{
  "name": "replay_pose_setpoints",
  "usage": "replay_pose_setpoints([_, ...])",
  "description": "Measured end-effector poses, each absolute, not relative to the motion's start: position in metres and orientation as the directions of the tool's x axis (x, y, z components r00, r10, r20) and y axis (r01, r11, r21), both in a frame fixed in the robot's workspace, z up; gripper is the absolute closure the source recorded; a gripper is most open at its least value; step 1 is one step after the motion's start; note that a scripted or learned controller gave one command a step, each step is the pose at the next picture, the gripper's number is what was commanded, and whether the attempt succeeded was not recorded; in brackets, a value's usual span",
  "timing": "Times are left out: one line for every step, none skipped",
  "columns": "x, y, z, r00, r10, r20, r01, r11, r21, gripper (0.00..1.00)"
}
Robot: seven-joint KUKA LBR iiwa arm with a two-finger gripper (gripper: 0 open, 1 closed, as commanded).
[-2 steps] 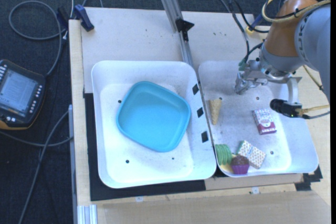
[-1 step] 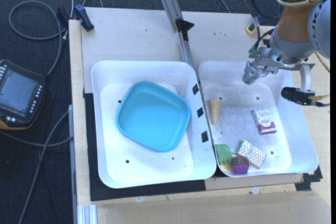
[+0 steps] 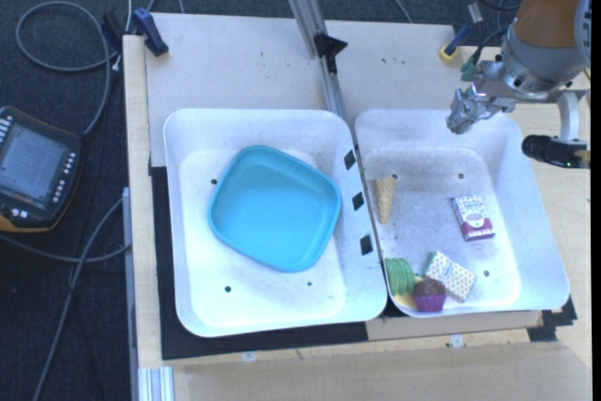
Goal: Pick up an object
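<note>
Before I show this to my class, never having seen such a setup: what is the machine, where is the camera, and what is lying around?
One camera looks down at a slant on a bench with two white bins. The grey and orange thing at the right is a robot arm; its gripper hangs over the back edge of the right bin, with nothing visible in it. The left bin holds a blue plate. The right bin holds a cone, a small red box, a green piece, a purple cupcake and a checked packet. The arm is meant to pick one up.
</note>
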State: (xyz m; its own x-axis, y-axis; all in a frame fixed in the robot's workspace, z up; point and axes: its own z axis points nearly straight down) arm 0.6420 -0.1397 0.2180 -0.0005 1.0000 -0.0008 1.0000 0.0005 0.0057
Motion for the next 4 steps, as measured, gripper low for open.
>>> replay_pose_setpoints([0.635, -0.097, 0.219, -0.003, 1.000, 0.000, 1.000, 0.003, 0.001, 1.00])
replay_pose_setpoints([0.620, -0.054, 0.216, -0.004, 1.000, 0.001, 1.000, 0.004, 0.000, 1.00])
replay_pose_setpoints([0.605, -0.011, 0.226, -0.004, 1.000, 0.001, 1.000, 0.004, 0.001, 1.00])
replay_pose_setpoints([0.596, 0.043, 0.220, -0.005, 1.000, 0.002, 1.000, 0.005, 0.000, 1.00])
